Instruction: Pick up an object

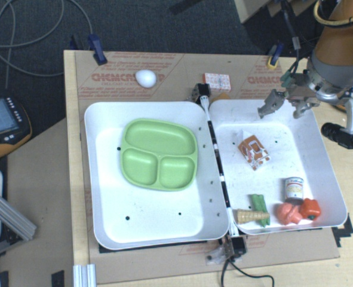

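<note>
Dark carpet floor (134,17) (grey cables (27,17) across it)

Green plate (159,154), white bins (104,208), red-and-white patterned block (253,150)

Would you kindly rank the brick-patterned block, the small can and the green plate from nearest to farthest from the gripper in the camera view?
1. Brick-patterned block, mid right bin, just below the gripper.
2. Small can, lower right bin.
3. Green plate, left bin.

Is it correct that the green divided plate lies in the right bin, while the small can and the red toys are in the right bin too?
Not quite. The camera view shows the green divided plate in the left bin, not the right one. The small can and the red toys are indeed in the right bin.
</note>
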Controlling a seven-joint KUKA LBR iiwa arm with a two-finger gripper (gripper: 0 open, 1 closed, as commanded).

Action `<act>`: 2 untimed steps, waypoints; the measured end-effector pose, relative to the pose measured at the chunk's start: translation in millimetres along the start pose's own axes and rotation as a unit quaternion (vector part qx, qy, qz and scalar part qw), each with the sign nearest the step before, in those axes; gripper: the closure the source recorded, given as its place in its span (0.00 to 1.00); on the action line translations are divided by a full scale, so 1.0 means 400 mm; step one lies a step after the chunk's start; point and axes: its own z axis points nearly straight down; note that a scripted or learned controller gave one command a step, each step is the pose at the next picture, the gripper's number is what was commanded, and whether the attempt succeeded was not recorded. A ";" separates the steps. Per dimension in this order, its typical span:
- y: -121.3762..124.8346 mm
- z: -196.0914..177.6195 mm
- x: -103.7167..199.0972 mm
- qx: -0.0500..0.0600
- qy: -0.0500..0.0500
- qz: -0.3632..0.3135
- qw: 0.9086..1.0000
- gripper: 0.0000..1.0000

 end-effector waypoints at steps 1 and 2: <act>-0.060 0.176 0.034 0.001 0.000 0.000 1.000 0.00; -0.044 0.353 0.047 0.001 0.000 0.000 1.000 0.00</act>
